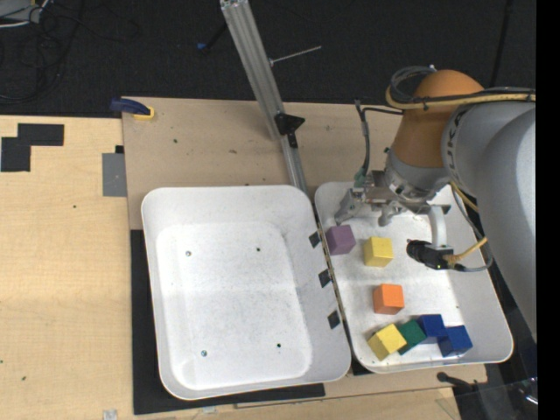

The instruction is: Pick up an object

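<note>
My gripper [366, 208] hangs over the far part of the right bin [490, 339], just above and between a purple cube [340, 238] and a yellow cube [379, 251]. Nothing shows between its fingers. Nearer the front of that bin lie an orange cube [388, 297], another yellow block [386, 340], a green block [410, 333] and two blue blocks [444, 333] bunched together.
The left bin [175, 208] sits beside the right one, with black clips along their shared edge. A slanted aluminium bar [261, 77] rises from the bench behind the bins. The grey arm and its orange band [437, 121] fill the right side.
</note>
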`<state>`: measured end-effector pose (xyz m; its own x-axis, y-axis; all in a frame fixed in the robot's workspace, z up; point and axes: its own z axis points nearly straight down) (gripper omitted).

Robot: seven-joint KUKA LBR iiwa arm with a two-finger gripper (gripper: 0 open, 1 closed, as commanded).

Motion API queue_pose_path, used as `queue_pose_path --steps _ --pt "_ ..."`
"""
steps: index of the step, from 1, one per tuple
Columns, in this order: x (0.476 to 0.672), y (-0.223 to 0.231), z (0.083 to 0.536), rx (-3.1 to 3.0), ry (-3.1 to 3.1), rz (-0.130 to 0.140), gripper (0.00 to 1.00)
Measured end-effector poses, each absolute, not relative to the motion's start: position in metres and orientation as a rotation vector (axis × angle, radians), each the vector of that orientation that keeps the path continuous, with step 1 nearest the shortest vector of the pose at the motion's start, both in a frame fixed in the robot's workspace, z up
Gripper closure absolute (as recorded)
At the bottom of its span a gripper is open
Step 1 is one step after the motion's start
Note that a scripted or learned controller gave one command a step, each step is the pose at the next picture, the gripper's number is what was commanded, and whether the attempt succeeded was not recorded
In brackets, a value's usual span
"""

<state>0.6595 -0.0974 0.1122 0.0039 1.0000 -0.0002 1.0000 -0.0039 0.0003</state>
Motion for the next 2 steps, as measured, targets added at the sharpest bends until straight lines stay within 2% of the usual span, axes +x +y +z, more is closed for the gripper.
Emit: queue_pose_path --steps 1,2 --pt "0.659 -0.099 0.12 2.233 2.213 -0.003 1.0" --pt "0.66 -0.104 0.163 2.227 2.214 0.001 1.0"
